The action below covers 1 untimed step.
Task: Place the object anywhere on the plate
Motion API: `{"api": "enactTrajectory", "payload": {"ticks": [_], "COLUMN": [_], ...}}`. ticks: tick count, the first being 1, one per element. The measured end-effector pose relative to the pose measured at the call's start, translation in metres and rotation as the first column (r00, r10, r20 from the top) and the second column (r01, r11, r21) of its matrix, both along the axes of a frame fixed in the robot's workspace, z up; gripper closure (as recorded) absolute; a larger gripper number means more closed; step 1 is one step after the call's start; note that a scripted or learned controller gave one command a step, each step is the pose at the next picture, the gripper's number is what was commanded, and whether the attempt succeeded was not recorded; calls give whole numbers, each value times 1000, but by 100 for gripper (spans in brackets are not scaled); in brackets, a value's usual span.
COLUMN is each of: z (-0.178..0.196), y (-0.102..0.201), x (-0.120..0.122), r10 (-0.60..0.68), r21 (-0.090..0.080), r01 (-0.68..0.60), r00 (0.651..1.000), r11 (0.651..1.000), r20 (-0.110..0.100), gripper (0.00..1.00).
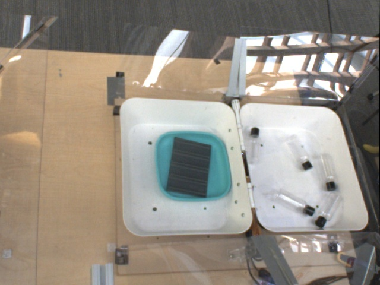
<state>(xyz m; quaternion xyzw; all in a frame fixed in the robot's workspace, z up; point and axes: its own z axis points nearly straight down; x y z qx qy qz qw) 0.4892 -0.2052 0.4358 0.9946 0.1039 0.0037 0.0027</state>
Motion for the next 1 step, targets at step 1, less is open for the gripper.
{"api": "enactTrajectory", "payload": {"ticks": [1], "z": [0], "y": [0], "x": [0], "r10": [1], "r21": [0], "r01": [-1], "r00": [1000], "r11": [1000], "r20": [0], "gripper": [0]}}
